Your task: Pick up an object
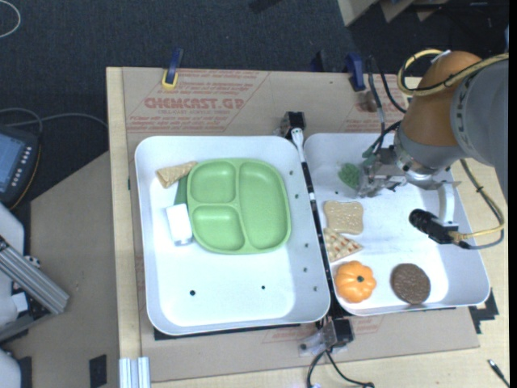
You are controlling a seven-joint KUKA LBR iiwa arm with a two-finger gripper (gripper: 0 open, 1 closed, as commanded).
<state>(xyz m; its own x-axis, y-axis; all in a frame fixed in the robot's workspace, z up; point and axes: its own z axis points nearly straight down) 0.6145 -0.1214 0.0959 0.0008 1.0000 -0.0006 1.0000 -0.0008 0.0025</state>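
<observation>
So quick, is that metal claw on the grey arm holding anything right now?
Gripper: low in the right white bin, beside a small green item; grip cannot be told.

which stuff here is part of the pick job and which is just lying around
Job in hand:
gripper, low in the right bin
green item beside it

Lying about:
cracker
waffle piece
orange pumpkin
brown cookie
green tray
white block
toast piece
</observation>
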